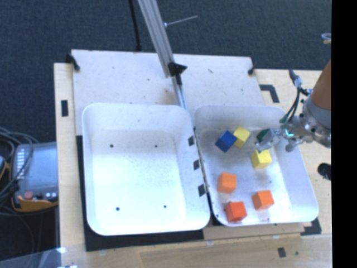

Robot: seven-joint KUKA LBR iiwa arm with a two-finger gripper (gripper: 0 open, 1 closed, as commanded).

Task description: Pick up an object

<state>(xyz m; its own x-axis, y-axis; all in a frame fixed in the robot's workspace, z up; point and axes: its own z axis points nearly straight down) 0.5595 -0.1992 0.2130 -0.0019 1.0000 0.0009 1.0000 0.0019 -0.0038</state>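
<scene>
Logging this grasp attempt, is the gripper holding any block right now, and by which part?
Cannot be told. The gripper sits directly above a yellow block in the right bin, but no block shows between its fingers.

I see the table (66,166), pale wood, bearing two shallow white bins side by side: left bin (92,116), right bin (304,177).

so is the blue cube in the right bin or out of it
In. The blue cube sits on the floor of the right bin, near its upper left, touching a yellow cube.
</scene>
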